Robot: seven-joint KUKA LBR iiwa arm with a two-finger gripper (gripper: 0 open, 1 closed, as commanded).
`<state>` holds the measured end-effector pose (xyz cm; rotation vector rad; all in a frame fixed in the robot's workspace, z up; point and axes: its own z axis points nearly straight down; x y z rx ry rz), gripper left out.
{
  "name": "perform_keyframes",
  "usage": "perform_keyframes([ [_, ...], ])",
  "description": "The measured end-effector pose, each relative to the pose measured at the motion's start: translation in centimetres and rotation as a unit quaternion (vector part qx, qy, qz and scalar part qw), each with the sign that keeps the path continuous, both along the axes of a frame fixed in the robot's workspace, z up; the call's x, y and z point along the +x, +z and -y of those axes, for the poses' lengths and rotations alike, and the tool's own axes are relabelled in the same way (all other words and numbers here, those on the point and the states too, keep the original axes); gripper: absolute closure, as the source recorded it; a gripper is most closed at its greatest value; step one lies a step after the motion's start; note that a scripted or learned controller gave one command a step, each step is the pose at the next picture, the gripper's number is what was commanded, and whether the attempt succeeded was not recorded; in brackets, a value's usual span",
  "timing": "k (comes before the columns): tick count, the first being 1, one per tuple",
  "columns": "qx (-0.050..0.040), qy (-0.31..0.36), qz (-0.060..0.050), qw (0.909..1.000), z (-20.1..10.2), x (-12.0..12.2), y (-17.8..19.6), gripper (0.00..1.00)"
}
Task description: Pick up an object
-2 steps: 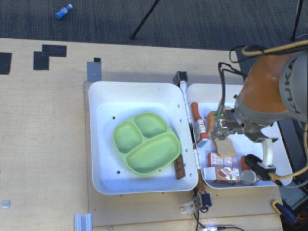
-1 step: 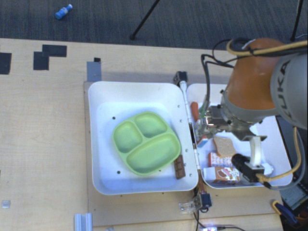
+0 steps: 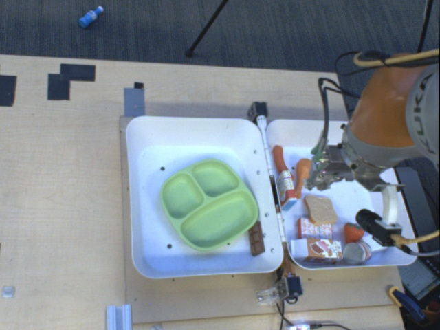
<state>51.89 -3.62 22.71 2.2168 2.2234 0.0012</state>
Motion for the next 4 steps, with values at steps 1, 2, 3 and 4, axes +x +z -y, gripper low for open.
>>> perform_keyframes([
  [1, 0.0009, 0.001, 0.001, 1.0, -4.4, -3.0, 8.9, 1.0],
  [2, -0.0001, 0.0, 0.0, 1.0, 4.8, -0.5, 5.4, 1.0],
  [3, 0.0005, 0.001, 0.0, 1.0, 1.5, -2.3, 4.8, 1.0],
  [4, 0.0004, 0.001, 0.0, 1.0, 1.5, -2.3, 4.8, 0.0],
])
